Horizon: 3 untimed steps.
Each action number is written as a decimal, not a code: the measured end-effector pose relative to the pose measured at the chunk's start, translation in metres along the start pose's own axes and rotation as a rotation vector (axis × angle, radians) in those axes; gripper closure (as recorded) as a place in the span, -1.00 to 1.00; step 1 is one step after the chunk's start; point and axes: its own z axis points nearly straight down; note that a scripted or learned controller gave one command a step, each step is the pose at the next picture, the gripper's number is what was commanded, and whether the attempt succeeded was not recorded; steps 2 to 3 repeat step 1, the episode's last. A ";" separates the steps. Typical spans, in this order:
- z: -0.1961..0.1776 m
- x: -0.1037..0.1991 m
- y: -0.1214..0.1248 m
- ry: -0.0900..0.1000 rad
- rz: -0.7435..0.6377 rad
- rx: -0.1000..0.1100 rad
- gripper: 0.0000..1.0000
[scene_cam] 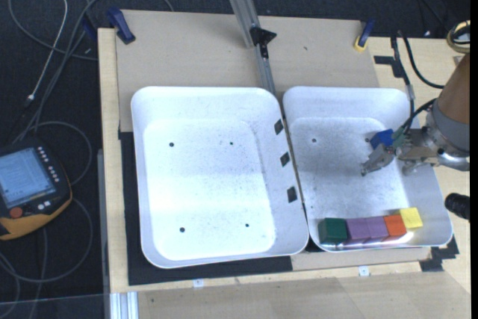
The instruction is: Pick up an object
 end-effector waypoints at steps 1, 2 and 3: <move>0.055 -0.014 0.106 -0.001 -0.003 -0.001 -1.00; 0.055 -0.014 0.106 -0.001 -0.003 -0.001 -1.00; 0.055 -0.014 0.106 -0.001 -0.003 -0.001 -1.00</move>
